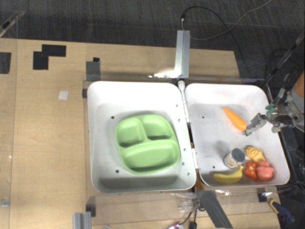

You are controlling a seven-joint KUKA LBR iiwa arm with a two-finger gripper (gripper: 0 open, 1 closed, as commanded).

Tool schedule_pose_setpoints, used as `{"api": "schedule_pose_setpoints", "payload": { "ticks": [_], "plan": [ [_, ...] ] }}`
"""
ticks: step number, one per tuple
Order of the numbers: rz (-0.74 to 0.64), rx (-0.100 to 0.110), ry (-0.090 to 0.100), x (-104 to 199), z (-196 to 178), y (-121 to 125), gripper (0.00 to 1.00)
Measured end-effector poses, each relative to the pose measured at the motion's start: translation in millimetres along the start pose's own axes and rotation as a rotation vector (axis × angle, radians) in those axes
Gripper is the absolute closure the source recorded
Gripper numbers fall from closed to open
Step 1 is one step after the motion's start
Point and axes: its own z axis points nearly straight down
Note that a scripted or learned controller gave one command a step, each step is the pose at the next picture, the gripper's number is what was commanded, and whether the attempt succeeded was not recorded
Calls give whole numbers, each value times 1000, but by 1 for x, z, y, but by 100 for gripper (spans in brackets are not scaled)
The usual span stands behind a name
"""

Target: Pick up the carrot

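Observation:
An orange carrot [234, 118] lies slantwise on the floor of the right bin [209, 99], in its upper right part. My gripper [263, 126] hovers over that bin's right side, just right of the carrot's lower end, on the grey arm coming in from the right edge. Its fingers stand open with nothing between them. One dark fingertip [251, 127] points down-left, close to the carrot's tip without visibly touching it.
Along the right bin's front sit a banana [228, 177], a small tin can [233, 157], a yellow-orange pastry-like toy [254, 152] and red fruit [259, 171]. The left bin [102, 104] holds a green divided plate [147, 142]. A metal post [183, 51] stands behind the bins.

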Motion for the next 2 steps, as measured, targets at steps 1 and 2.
{"api": "schedule_pose_setpoints", "payload": {
  "ticks": [1,2],
  "plan": [
    [95,-4,-1,4,124,90,0],
    [88,-11,-1,6,112,92,100]
  ]
}}
